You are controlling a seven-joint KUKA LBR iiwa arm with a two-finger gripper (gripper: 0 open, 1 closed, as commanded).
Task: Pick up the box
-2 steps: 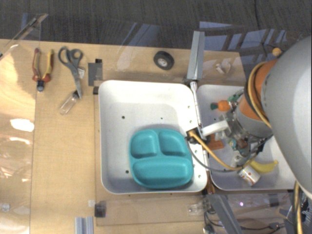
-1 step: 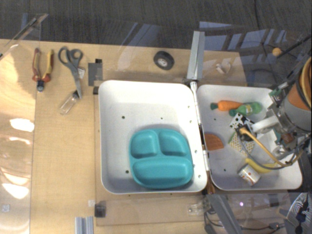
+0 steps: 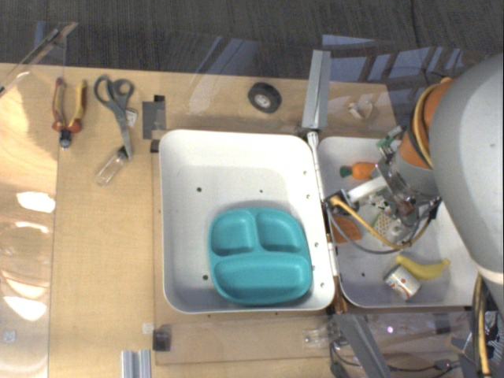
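My end effector point(image 3: 396, 203) is low in the right bin point(image 3: 358, 278), at the reach step over what I take for the box point(image 3: 383, 225), a small pale speckled thing; I cannot tell its opening, so next comes centring and closing.

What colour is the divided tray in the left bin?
Teal all over; the divided tray in the left bin shows best in the camera view.
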